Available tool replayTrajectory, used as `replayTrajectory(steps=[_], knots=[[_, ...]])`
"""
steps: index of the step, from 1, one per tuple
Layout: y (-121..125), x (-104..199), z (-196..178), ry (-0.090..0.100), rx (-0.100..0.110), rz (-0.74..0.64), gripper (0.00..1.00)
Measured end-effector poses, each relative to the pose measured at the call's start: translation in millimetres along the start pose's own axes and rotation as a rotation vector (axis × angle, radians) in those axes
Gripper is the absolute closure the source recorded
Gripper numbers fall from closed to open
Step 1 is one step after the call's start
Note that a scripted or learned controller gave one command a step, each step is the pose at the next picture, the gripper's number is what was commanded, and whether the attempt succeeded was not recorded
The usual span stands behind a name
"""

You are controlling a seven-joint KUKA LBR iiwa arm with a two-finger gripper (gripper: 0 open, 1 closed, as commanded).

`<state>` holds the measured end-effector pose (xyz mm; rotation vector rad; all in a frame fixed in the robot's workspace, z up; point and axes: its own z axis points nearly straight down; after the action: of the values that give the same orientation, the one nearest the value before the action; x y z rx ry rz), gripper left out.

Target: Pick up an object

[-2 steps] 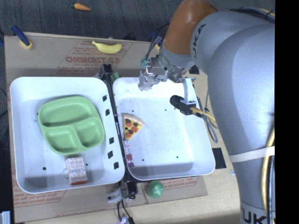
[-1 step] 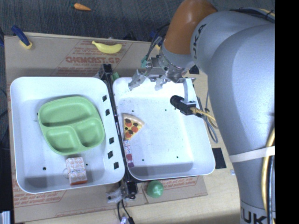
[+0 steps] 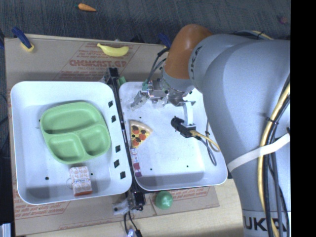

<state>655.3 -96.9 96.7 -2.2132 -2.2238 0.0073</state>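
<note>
My gripper (image 3: 139,99) reaches into the far left part of the right bin (image 3: 168,174), under the grey arm with its orange band. A toy pizza slice (image 3: 139,134) lies on the bin floor just in front of the gripper, near the bin's left wall. I see nothing between the fingers, though the wrist hides much of them. A black connector with a yellow cable (image 3: 183,127) hangs from the arm over the middle of the bin.
The left bin (image 3: 22,147) holds a green divided tray (image 3: 75,131) and a small carton (image 3: 79,179) near its front. A yellow banana (image 3: 113,49) lies on the cardboard behind the bins. A green ball (image 3: 163,199) sits in front of the right bin.
</note>
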Motion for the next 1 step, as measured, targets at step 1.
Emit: replayTrajectory(steps=[1], knots=[[1.3,0.4,-12.1,0.000,-0.002,-0.003,1.00]])
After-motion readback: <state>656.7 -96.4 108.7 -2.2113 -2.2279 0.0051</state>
